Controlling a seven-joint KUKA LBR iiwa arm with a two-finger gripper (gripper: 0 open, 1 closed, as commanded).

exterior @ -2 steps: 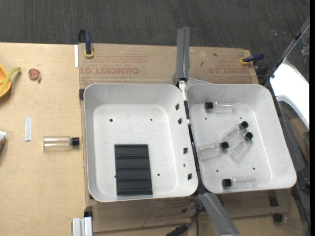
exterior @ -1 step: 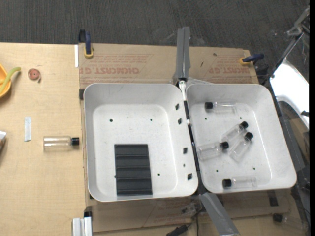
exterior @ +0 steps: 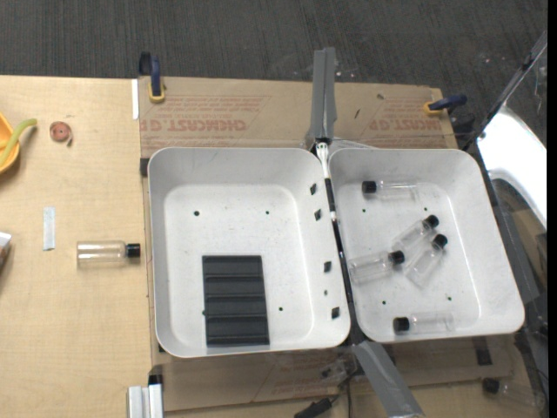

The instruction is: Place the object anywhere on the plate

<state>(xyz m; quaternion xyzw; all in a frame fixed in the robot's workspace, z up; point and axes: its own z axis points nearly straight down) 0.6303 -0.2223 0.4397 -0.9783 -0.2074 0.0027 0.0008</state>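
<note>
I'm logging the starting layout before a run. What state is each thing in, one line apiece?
left bin: holds the black ribbed plate.
black ribbed plate: lying flat, nothing on it.
right bin: holds five clear bottles.
clear bottles: all on their sides, black caps on.
two middle bottles: side by side, contact unclear.
bottle on the bench: on its side, capped, outside the bins.

Laboratory test bench — two white bins [exterior: 174,233] clamped [exterior: 153,81] over cardboard [exterior: 226,116], holding clear sample vials [exterior: 392,188] — grey carpet flooring.
</note>
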